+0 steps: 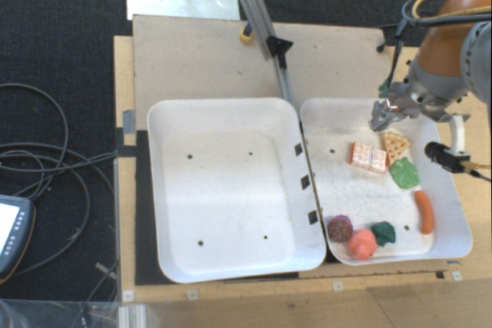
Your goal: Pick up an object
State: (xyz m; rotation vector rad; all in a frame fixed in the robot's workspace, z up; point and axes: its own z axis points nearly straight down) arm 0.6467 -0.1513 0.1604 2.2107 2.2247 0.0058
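Because my claw (382, 117) hangs just above the waffle piece (396, 144), a descent could clip it or the pink block (368, 157) beside it. I can't tell its opening. Below the waffle in the right bin (330, 119): green leaf (404, 173), sausage (424, 212).
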